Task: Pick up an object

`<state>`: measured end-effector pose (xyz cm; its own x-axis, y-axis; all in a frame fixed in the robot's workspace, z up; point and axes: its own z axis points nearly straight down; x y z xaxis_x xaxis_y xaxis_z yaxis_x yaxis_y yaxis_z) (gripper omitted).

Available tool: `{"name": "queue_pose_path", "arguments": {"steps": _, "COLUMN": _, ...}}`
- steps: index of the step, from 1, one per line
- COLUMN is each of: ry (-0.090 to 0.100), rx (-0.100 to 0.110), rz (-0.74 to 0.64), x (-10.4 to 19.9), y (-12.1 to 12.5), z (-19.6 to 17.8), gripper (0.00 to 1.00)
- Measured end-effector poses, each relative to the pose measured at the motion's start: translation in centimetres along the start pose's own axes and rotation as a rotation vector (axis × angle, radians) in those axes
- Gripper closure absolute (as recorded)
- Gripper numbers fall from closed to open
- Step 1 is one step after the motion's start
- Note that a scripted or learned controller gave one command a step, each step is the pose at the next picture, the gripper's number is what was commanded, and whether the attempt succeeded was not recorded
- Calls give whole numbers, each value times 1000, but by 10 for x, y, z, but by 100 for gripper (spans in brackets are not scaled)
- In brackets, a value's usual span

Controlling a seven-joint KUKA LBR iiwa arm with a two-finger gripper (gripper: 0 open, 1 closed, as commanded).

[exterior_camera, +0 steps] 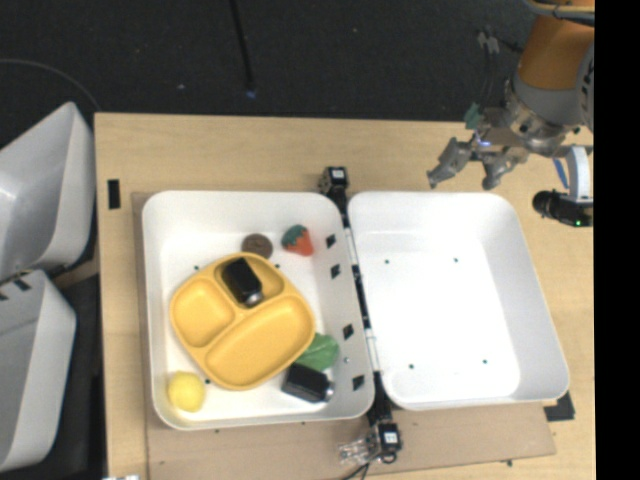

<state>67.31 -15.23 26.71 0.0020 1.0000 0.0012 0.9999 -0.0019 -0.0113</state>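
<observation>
My gripper (470, 168) hangs above the desk (250, 153), just past the far edge of the right bin (450, 298), near that bin's far right corner. Its fingers are spread apart and nothing sits between them, so it is released and holds nothing. My wrist, with its orange band, rises from it toward the upper right.

Everything I could pick up lies in the left bin (165, 228), well apart from my gripper. I will place it all against the yellow tray (250, 343), a divided dish that fills the middle of that bin. A black block (242, 280) rests in the tray's far compartment. Just beyond the tray's far rim sits a small brown disc (257, 244), and beside that, further toward the right bin, a red piece with a green top (296, 238). At the tray's right edge a green piece (323, 349) peeks out, touching or partly under the rim; I cannot tell which. Just in front of it, near the tray's near right edge, lies a second black thing (306, 383). At the tray's near left corner is a yellow ball (186, 392), close against the rim.
</observation>
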Motion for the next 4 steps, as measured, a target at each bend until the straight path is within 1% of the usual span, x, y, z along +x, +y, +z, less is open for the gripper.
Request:
{"name": "queue_pose_path", "arguments": {"steps": 1, "ry": -2, "rx": -12, "rz": -3, "x": 0, "y": 2, "z": -8, "gripper": 0}}
{"name": "queue_pose_path", "arguments": {"steps": 2, "ry": -2, "rx": -8, "rz": -3, "x": 7, "y": -3, "z": 48, "gripper": 0}}
{"name": "queue_pose_path", "arguments": {"steps": 3, "ry": -2, "rx": -8, "rz": -4, "x": 13, "y": -5, "z": 95, "gripper": 0}}
{"name": "queue_pose_path", "arguments": {"steps": 4, "ry": -3, "rx": -8, "rz": -7, "x": 18, "y": -6, "z": 156, "gripper": 0}}
